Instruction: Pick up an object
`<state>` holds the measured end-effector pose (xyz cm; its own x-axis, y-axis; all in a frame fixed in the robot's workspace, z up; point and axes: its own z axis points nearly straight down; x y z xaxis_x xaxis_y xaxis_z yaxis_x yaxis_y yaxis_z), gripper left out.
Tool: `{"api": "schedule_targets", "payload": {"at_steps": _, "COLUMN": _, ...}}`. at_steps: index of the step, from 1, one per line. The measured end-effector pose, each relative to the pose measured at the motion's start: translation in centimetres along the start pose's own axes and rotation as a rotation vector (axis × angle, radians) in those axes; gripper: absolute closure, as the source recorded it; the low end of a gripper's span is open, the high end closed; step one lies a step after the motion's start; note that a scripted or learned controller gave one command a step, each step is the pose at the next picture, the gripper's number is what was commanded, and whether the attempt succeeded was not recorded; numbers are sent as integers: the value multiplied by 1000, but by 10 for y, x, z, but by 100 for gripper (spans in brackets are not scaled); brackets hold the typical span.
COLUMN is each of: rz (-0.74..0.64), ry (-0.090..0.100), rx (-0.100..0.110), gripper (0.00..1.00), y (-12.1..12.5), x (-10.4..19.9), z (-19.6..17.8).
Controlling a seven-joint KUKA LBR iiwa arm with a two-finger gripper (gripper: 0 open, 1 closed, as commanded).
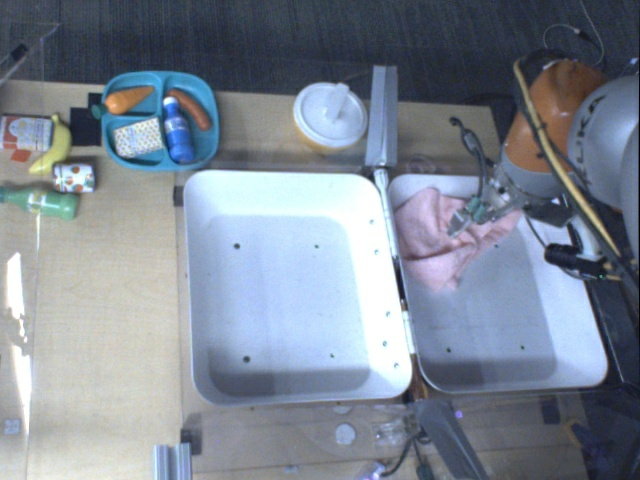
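- Pink cloth [432, 236] lies crumpled in the right bin [520, 363], against its upper left wall.
- My gripper [470, 214] sits at its right edge; whether my fingers pinch it, I cannot tell.
- I should bite a thick fold, then lift straight.

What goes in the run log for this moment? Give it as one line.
task: pick up an object | gripper: down on pink cloth | cloth: crumpled, upper left of right bin | grasp: not confirmed
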<state>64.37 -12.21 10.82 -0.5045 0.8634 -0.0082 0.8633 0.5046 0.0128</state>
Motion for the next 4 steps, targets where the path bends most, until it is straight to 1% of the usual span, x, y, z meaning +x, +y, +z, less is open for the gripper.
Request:
{"api": "schedule_targets", "payload": {"at_steps": 1, "rz": -2, "ry": -3, "rx": -5, "gripper": 100, "y": 2, "x": 0, "z": -12}}
{"api": "schedule_targets", "payload": {"at_steps": 2, "rz": -2, "ry": -3, "rx": -5, "gripper": 0, "y": 3, "x": 0, "z": -12}}
{"api": "schedule_targets", "payload": {"at_steps": 3, "rz": -35, "ry": 4, "rx": 6, "gripper": 0, "y": 9, "x": -15, "z": 18}}
{"api": "schedule_targets", "payload": {"at_steps": 4, "rz": -38, "ry": -5, "rx": -4, "gripper": 100, "y": 13, "x": -16, "z": 4}}
